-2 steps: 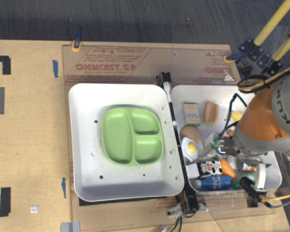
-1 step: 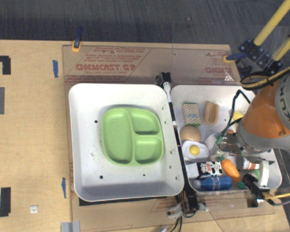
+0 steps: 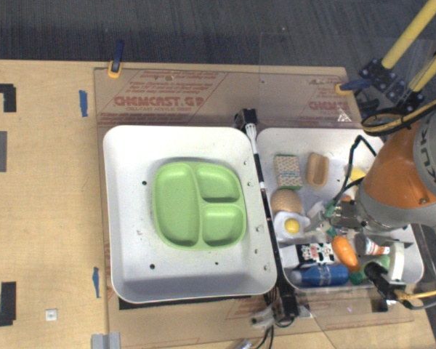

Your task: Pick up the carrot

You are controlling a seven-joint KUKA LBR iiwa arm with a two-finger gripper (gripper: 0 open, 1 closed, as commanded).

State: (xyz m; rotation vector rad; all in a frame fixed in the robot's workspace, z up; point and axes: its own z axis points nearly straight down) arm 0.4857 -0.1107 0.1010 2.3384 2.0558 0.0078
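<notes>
Carrot [image 3: 344, 251] just below jaws [image 3: 339, 220], right bin [image 3: 414, 267]

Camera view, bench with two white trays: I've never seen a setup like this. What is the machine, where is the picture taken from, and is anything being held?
The picture comes from one fixed camera above the bench, looking down at a slant. The grey and orange shape at right is a robot arm; its end effector hangs over the right bin. That bin holds toy food: a carrot, a fried egg, a bread roll, a waffle-like square and a blue bottle. The left bin holds a green divided plate. The carrot lies just below the end effector; I cannot tell whether it is gripped.
</notes>
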